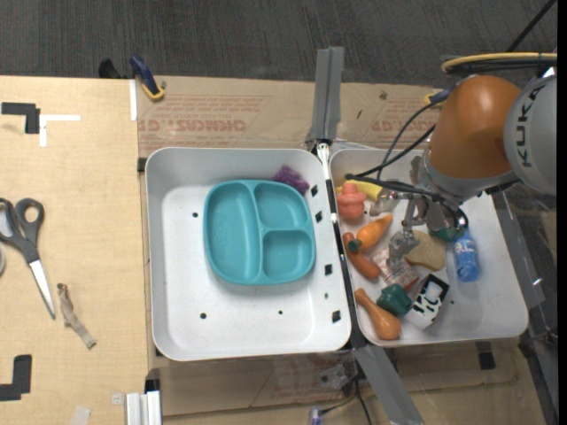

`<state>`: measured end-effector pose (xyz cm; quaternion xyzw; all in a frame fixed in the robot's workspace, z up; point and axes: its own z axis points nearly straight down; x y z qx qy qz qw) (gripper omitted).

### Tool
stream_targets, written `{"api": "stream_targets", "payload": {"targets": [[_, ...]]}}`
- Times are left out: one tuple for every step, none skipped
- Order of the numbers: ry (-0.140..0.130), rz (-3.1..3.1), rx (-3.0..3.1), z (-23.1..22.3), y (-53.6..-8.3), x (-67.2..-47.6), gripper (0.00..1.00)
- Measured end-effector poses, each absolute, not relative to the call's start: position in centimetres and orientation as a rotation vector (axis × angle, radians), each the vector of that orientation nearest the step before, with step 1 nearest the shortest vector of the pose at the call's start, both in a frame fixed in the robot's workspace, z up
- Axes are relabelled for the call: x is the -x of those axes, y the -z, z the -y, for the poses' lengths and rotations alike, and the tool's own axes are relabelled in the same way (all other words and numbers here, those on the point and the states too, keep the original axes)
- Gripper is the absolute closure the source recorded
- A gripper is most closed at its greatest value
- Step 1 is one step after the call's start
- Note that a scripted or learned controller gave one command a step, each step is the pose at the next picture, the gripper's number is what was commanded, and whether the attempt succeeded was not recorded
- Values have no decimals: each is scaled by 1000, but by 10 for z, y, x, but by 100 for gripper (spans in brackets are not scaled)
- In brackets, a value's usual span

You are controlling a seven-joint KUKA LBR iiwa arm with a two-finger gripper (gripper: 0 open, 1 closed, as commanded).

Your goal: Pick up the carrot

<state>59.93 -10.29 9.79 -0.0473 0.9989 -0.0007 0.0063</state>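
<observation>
An orange carrot (373, 231) lies slanted in the left part of the right bin (496, 326), its green tip pointing down-left. A second, redder carrot-like piece (361, 264) lies just below it. My gripper (404, 243) hangs over the middle of that bin, just right of the orange carrot and close above the clutter. Nothing visibly hangs from it. The arm's orange band (469, 131) covers the bin's far right corner.
Around the gripper lie a slice of bread (429, 255), a blue bottle (465, 260), a black-and-white item (430, 301), a green piece (396, 301), a tan drumstick shape (379, 320), a pink item (352, 201) and a yellow banana (367, 189). The left bin (177, 326) holds a teal divided plate (261, 231) and a purple item (291, 178).
</observation>
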Motion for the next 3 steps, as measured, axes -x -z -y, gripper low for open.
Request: {"api": "stream_targets", "payload": {"targets": [[2, -3120, 269, 103, -97, -605, 0], [3, -3130, -8, 94, -98, -611, 0], [3, -3125, -6, 94, -109, -613, 100]]}}
